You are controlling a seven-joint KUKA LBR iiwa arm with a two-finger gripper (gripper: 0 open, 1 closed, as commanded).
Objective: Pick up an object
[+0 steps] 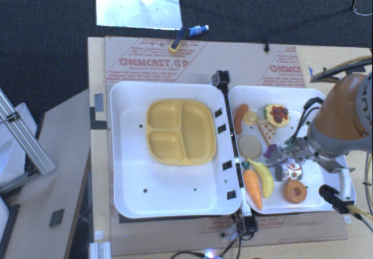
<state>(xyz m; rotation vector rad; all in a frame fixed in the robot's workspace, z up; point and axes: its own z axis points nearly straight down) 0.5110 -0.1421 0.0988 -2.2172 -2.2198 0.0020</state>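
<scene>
Grey metal and an orange band marked the arm [344,118] as it reached in from the right, its gripper [287,157] low over the middle of the right bin [326,202]; from where I stood I could not tell how the tool was set. Right at its tip lay a small purple piece [271,151], and just below it a small red-and-white object [294,169], though I could not say that either was touched. Around them, the right bin held a sausage [239,118], a burger-like toy with red on top [277,114], a pizza slice [267,131], a round tan cookie [251,146], a banana [263,176] beside a carrot [253,188], and a doughnut [295,192] near the front edge. Well apart, the left bin [131,185] carried a yellow divided plate [180,131] lying flat.
</scene>
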